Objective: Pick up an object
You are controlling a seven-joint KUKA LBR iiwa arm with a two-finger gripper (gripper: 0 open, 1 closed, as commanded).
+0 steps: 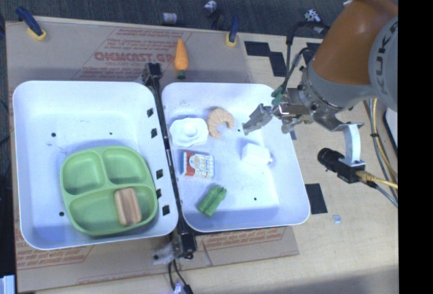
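The right bin [287, 181] holds a tan croissant-shaped piece [220, 121], a round white cup [188, 130], a small printed carton [197, 164], a green vegetable piece [211, 200] and a white crumpled item [256, 153]. My gripper [257, 118] hangs over the bin's upper right part, just right of the croissant piece and above the white crumpled item. It sits tilted, reaching in from the right. I see nothing held in it.
The left bin [40, 110] carries a green divided plate [88, 178] with a hot dog [126, 206] in its lower compartment. An orange carrot [180, 56] lies on the cardboard behind the bins. Clamps and cables sit along the bench's edges.
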